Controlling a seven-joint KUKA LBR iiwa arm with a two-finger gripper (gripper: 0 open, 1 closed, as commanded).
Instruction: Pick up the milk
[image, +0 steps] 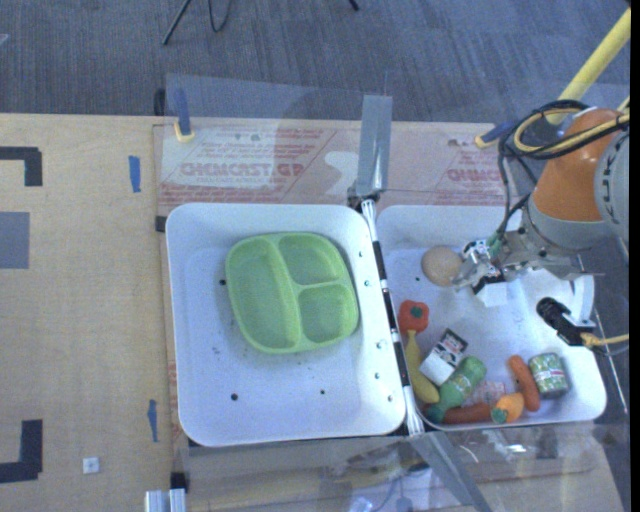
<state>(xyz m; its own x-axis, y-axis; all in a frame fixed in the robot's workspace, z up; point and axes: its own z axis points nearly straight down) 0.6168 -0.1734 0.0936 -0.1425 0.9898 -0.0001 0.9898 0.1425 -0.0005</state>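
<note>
The milk (443, 356) is a small white carton with black and red print. It lies tilted in the front middle of the right bin (590, 400), among other toy food. My gripper (477, 270) hangs over the back part of that bin, up and to the right of the milk and well apart from it. A round tan food piece (438, 265) sits just left of the gripper. The grey arm with its orange band (572, 180) comes in from the right.
Around the milk lie a red-orange pepper (414, 316), a yellow banana (417, 378), a green bottle (463, 380), a carrot (478, 412), a red sausage (522, 378) and a green can (548, 373). The left bin (190, 330) holds a green divided plate (292, 292).
</note>
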